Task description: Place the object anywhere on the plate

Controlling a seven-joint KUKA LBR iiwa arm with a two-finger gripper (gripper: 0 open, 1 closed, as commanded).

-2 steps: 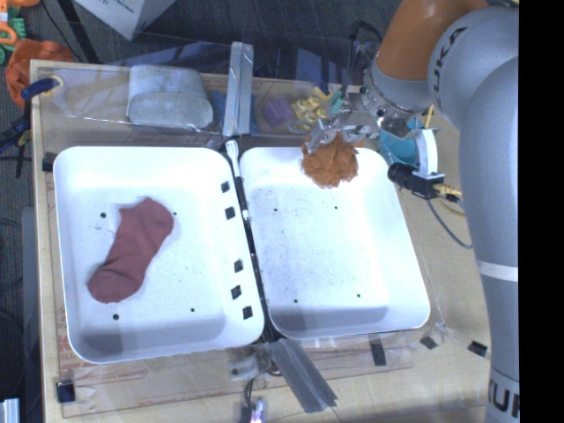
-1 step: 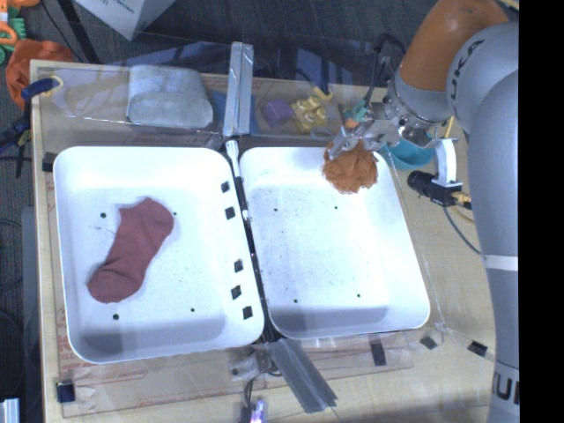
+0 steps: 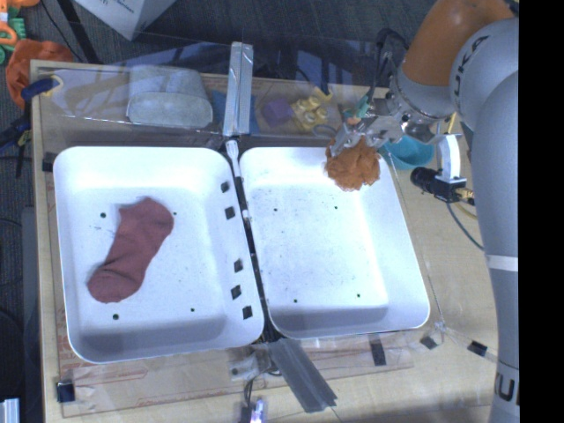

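An orange-brown, lumpy soft object (image 3: 354,168) hangs over the back right corner of the right bin (image 3: 335,315). My gripper (image 3: 363,139) is directly above it, and its fingers close on the top of the lump. The arm reaches in from the upper right. A dark red sock (image 3: 132,249) lies flat in the left bin (image 3: 79,170), running from its centre toward the front left.
Behind the bins, under clear plastic, lie a grey bundle (image 3: 169,98), a purple item (image 3: 280,111) and a yellow item (image 3: 311,108). A teal thing (image 3: 411,154) sits just right of the gripper. A metal divider (image 3: 238,86) stands between the bins at the back.
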